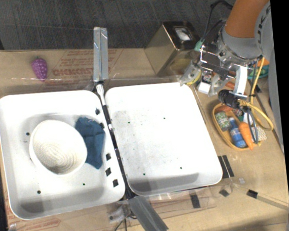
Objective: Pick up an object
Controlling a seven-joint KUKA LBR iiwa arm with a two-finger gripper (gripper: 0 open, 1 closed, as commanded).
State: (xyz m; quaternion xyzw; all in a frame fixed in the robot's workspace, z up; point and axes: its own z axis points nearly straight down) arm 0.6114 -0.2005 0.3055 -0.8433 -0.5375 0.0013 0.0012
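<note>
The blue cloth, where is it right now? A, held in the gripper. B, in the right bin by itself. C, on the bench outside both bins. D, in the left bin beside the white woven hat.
D: the blue cloth lies in the left bin, touching the right side of the white woven hat, far from the gripper.

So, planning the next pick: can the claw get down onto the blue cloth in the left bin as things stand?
Probably yes. The blue cloth lies uncovered beside the white woven dome, nothing over it. The claw sits beyond the right bin, so it must cross that first.
</note>
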